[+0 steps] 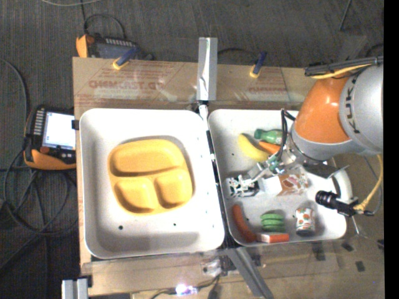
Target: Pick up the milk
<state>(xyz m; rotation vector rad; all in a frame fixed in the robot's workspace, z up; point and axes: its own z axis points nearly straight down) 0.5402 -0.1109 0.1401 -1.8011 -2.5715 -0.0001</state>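
Note:
The milk [303, 218] looks like a small white carton with red and green print. It stands upright near the front right corner of the right bin [219, 167]. My gripper [242, 185] hangs low over the middle of that bin, well to the left of the carton and apart from it. Nothing of the carton is in its reach. A small white block [269, 184] sits just behind the gripper tip; I cannot tell whether it is a loose item or part of the tool.
The right bin also holds a banana [250, 147], a green bottle [268, 134], a red sausage [242, 223], a green piece [272, 220] and a red box [274, 237]. The left bin [93, 185] holds a yellow divided tray [151, 174].

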